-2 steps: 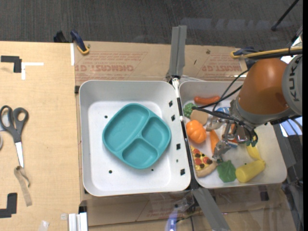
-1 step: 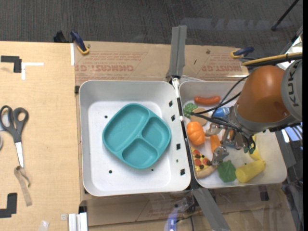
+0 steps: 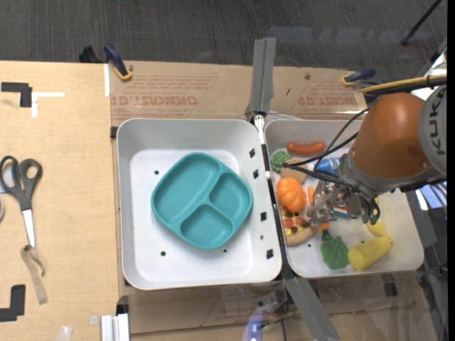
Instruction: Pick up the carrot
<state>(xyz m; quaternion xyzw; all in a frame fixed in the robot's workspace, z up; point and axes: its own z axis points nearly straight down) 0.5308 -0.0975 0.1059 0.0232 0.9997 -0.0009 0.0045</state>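
- Table [image 3: 57,141]: the tan surface that carries both bins. It extends well away from my jaws on the side opposite my arm.
- Left bin [image 3: 135,261]: shallow and white, across the divider from my jaws and well apart from them.
- Right bin [image 3: 405,261]: shallow and white. My jaws hang inside it, above a clutter of toy foods.
- My arm [image 3: 391,144]: grey, with the orange band sitting directly above my jaws. It covers the bin's far right corner.
- Teal plate [image 3: 202,201]: three compartments, lying flat in the left bin, far from my jaws.
- My jaws: metal, low over the middle of the right bin among dark cables. Whether they are parted or closed I cannot tell, and nothing is seen between them.
- Scissors [image 3: 21,183]: on the table, at the far end from my jaws.
- Round orange toy [image 3: 290,194]: just beside my jaws, between them and the divider.
- Yellow toy [image 3: 370,251]: near my jaws, toward the bin's near wall.
- Green toy [image 3: 334,251]: just beside the yellow toy, also nearer the camera than my jaws.
- Red sausage [image 3: 306,148]: beyond my jaws, by the bin's far wall.
- Carrot [image 3: 320,224]: I take it to be the slim orange piece at the near edge of my jaws, largely hidden. This identification is uncertain.
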